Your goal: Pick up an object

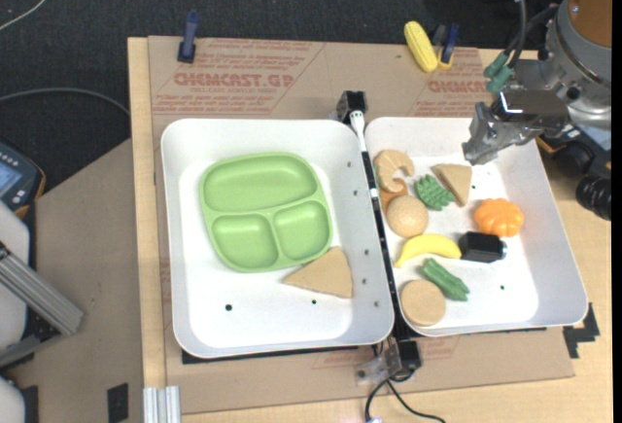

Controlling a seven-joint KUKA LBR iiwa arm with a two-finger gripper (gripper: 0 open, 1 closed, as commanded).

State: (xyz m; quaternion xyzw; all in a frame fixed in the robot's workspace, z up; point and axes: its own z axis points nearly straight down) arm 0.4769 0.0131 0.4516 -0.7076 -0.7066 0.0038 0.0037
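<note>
- While nothing sits between its fingers that we can see, the pincer (483, 151) hangs over the far end of the right bin (554, 236), so we judge the step in hand to be the approach, with the pick itself not yet made.
- We cannot tell whether the pincer is open or closed: its tips merge into one dark shape from this slanted view.
- We take the nearest candidate to be the tan wedge (454, 182), which lies in the right bin just beside and slightly toward us from the pincer tips, apparently not touching them.
- Crowded round that wedge we see a green ridged piece (432, 192) touching or nearly touching its left edge, a pretzel-like bread (393, 169) further left, and an orange pumpkin-shaped toy (499, 216) a little nearer to us on the right.
- Further down the same bin lie a round bun (406, 216), a banana (429, 248), a black block (482, 247), a green pod (446, 278) and a flat tan disc (423, 302).
- We think the next move calls for a short shift toward the wedge, then a straight descent with the jaws astride it, clear of the green ridged piece.
- We note that the left bin (185, 217) holds a green divided plate (264, 210) and a second tan wedge (324, 273), both well apart from the pincer.
</note>
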